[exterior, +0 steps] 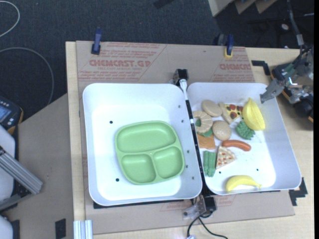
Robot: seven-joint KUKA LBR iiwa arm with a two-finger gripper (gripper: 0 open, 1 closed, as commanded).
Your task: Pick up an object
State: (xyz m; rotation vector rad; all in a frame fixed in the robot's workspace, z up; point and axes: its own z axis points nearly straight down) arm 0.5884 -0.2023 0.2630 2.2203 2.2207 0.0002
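1. The gripper (273, 91) sits at the far right corner of the right bin (284, 148), just over its rim, well away from the toy food heaped in the bin's left half.
2. Nothing lies between its fingers, so no object has been picked up; whether the fingers are spread or pressed together cannot be told, as the gripper is small and seen at a slant.
3. All candidate objects rest in the right bin: a yellow corn-like piece (253, 115) nearest the gripper, a pizza slice (231, 111) just left of it, tan cookie-like pieces (212, 108) further left, a sausage (237, 144) in the middle, a second pizza slice (225, 158) below it, a green vegetable (209, 163) beside the centre divider, and a banana (241, 183) alone near the front edge.
4. The left bin (94, 133) holds a green divided tray (148, 152), its three compartments bare.
5. Judged from this, the task is at its start: choosing a target, descending, closing on it and lifting all remain.
6. The banana and the corn-like piece lie apart from the cluster and look the easiest to reach.
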